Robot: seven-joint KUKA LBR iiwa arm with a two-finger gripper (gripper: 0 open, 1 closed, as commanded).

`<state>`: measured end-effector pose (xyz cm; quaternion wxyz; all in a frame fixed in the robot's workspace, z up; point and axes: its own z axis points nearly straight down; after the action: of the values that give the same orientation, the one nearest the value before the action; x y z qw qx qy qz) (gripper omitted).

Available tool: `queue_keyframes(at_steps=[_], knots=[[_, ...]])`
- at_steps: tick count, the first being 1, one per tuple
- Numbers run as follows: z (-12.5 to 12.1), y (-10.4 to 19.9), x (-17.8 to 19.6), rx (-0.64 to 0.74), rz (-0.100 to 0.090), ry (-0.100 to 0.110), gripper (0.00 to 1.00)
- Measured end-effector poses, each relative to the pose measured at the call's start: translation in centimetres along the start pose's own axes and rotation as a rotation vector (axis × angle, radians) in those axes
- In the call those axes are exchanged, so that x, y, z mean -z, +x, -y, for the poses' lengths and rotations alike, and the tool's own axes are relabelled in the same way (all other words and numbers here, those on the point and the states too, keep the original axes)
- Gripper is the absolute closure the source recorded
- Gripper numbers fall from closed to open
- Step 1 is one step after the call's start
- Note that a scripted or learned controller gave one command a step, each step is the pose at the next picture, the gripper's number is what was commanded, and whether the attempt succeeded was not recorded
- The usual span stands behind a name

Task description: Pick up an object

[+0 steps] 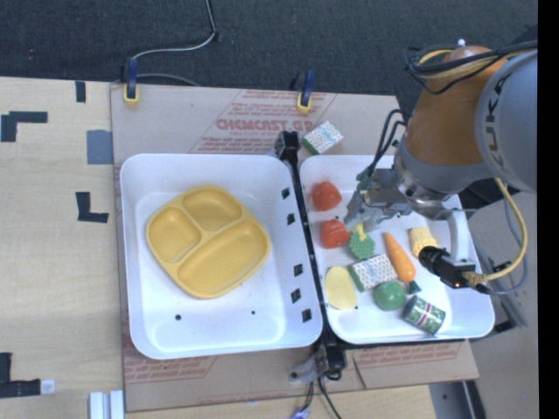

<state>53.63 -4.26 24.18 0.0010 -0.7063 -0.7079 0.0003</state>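
hovering low over the right bin (486, 326), the gripper (360, 209) sits beside two red tomatoes (326, 195); its opening i cannot tell. crowded toys risk a glancing miss, or nudging the green piece (362, 246).

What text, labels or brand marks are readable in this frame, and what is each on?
"CHEMCAST GP", red print on the cardboard sheet; the smaller red lines around it are too blurred to read.
"KU", part of a brand mark on the arm, cut off at the edge.
Label on the can: too small to read.
Patterned packets and: nothing legible.
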Motion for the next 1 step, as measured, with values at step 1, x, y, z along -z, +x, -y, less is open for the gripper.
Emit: queue_keyframes(at_steps=[1], knots=[[5.27,1.7,1.3,0.001,0.0,0.001,1.0]])
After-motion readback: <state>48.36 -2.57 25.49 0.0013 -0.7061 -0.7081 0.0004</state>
